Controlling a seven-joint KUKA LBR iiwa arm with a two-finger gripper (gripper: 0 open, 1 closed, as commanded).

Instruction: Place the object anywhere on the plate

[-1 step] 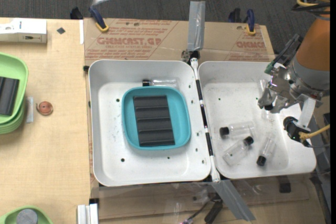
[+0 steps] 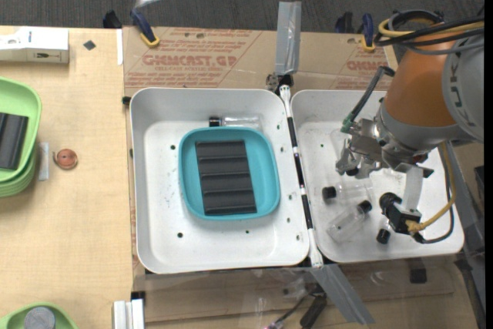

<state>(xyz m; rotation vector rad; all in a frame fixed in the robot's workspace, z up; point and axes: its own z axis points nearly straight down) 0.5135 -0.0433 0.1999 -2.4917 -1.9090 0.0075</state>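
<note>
Gripper (image 2: 353, 163) hung low over right bin (image 2: 451, 243); jaw state could not be told | clear object (image 2: 343, 223) lay on that bin's floor | teal plate (image 2: 269, 166) sat in left bin (image 2: 150, 189)

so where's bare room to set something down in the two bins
The left bin has bare white floor around the teal plate, widest along its near edge. The right bin is crowded: the gripper hangs over small black pieces.

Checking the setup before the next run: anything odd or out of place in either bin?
Mostly tidy. The teal plate sits flat in the left bin, slightly off square. Small black pieces and a clear item lie scattered in the right bin below the hand.
</note>
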